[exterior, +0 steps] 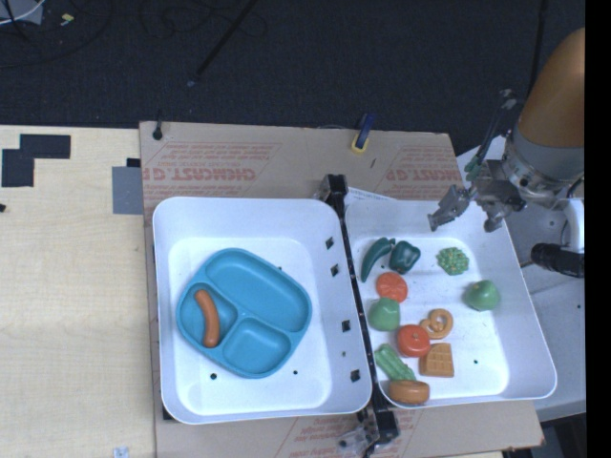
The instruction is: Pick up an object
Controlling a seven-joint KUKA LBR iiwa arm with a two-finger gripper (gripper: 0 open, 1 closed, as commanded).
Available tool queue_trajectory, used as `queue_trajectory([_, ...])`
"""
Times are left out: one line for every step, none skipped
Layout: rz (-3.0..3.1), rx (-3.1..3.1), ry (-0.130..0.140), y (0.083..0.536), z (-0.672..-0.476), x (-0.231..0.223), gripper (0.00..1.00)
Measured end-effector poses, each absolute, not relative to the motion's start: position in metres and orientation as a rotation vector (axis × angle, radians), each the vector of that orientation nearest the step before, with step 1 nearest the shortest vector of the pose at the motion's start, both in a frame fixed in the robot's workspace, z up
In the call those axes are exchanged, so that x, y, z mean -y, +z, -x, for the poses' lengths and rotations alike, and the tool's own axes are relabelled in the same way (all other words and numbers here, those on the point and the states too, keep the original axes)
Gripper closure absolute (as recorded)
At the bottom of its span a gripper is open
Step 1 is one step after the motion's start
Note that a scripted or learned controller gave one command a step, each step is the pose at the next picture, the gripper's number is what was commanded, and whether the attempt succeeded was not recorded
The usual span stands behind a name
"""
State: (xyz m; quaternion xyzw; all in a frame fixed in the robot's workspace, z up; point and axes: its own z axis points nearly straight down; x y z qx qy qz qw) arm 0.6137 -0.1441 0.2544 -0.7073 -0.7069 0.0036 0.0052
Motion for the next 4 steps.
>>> queue_trajectory([2.22, 2.222, 0.001, 0.261, -0.616, 0.144, 0.0])
queue_trajectory([2.217, 2.219, 0.005, 0.217, -0.619, 0.144, 0.0])
queue_trajectory([2.216, 2.217, 0.006, 0.155, -0.614, 0.136, 0.0])
queue_trajectory([2.218, 2.214, 0.006, 0.103, -0.605, 0.128, 0.0])
